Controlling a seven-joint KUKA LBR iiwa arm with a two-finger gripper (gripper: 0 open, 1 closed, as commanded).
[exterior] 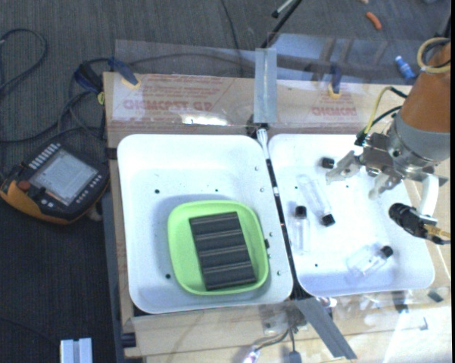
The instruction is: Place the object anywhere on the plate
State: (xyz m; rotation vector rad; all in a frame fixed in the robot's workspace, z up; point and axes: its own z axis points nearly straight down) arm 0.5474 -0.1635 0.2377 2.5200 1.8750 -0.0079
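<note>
You've got the gripper [366, 176] w/ fingers spread, nothing btwn; dark block [223, 250] on green plate [183, 225] far left, long axis near-far.

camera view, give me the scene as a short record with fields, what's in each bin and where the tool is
left bin: holds a green plate
on the plate: a dark grey ribbed block, lying flat, inside the rim
right bin: several small clear vials with black caps, scattered, lying down; one near the front right, one near the middle
tool: above the right bin's far right part, nothing seen between its fingers
arm: grey, orange band, enters from the right
outside the bins: a handheld pendant on the floor to the left
</note>
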